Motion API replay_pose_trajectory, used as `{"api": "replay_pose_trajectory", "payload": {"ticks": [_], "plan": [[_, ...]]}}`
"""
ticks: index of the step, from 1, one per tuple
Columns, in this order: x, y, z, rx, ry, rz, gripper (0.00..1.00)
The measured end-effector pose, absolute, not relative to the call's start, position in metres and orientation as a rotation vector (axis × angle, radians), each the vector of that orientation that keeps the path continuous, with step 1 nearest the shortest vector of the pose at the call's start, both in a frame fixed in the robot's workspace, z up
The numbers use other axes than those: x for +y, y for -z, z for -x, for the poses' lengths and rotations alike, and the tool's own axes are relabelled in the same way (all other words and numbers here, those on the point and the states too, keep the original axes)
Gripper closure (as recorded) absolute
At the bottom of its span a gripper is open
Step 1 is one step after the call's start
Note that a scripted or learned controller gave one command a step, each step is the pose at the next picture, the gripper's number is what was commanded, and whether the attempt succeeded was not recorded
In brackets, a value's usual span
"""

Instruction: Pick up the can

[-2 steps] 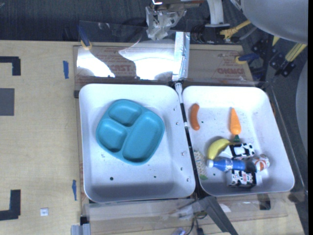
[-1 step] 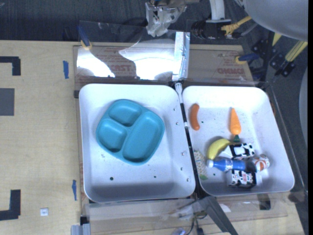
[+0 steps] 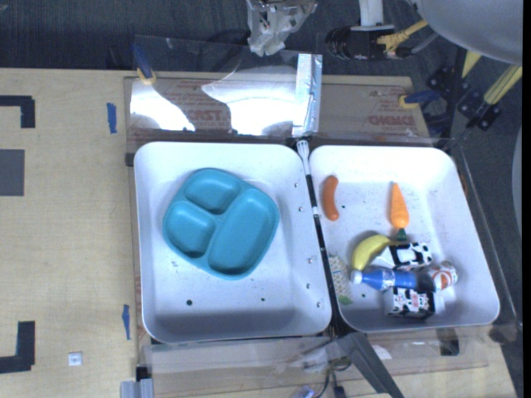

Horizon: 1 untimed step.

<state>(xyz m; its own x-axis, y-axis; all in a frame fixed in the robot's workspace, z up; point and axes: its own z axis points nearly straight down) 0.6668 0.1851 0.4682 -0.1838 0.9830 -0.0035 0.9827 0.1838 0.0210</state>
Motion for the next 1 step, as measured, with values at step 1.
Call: {"api": "replay_pose_trajectory", "payload": {"ticks": [1], "plan": [[0.1875, -0.4791, -0.6669, 2.405, -0.027, -1.989, 1.00]]}}
